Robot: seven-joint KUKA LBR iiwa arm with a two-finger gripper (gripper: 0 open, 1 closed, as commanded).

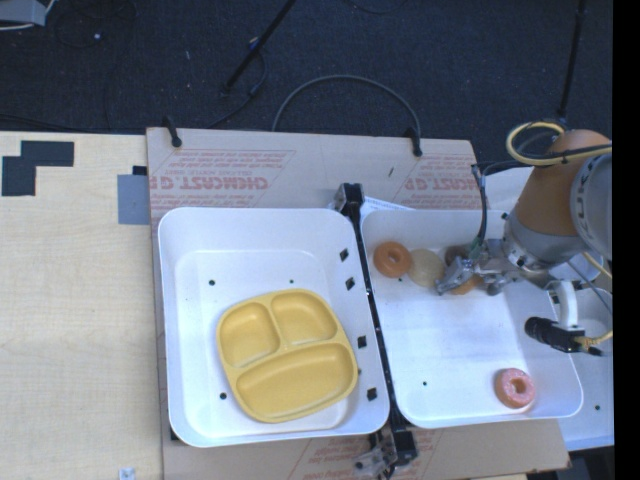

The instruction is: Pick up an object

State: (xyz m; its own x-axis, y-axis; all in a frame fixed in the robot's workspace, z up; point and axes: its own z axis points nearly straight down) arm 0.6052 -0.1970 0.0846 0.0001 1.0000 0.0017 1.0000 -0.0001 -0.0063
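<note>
The right bin [460, 353] holds an orange-brown donut [392, 259] near its back left and a pale round piece [425, 266] just right of it. A pink frosted donut [515, 388] lies near the front right corner. My gripper [465, 274] is low over the back of this bin, right beside the pale piece. A small orange-brown bit [459, 287] shows at its tip; whether it is held is unclear. The grey arm with its orange band [548, 193] comes in from the right.
In the left bin [190, 268] lies a yellow divided plate [288, 354]. A ridge with black clips [362, 303] separates the bins. A black part with a yellow cable [556, 334] hangs over the right bin's right rim. Cardboard lies under both bins.
</note>
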